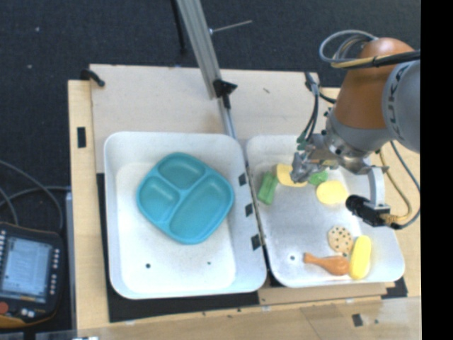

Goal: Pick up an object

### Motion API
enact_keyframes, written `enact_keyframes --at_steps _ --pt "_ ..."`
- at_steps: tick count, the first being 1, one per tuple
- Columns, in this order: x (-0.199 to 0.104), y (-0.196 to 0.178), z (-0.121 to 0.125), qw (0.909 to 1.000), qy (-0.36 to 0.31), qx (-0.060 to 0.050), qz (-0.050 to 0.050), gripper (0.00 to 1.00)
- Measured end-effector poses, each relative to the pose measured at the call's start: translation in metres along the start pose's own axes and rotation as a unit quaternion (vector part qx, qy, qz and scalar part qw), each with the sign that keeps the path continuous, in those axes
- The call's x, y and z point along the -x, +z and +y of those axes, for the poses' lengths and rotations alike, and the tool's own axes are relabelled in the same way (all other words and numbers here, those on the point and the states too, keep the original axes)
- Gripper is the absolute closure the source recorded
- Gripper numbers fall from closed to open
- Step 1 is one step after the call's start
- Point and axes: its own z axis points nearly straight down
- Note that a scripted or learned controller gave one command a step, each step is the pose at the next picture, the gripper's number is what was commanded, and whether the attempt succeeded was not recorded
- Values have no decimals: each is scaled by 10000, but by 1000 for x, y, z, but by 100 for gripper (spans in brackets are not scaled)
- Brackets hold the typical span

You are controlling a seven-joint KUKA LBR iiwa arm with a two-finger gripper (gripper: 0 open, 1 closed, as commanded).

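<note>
Yellow piece (286, 175), right bin (283, 257): pick target.
I see gripper (301, 171) directly over its right end; finger state I cannot tell.

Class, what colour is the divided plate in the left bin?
Turquoise blue. The divided plate shows plainly in the camera view, lying in the left bin.
</note>
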Motion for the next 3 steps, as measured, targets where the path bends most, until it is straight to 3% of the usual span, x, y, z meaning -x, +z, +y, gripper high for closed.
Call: enact_keyframes --at_steps 3 --pt "-155 -13 11 10000 -10 -3 2 100"
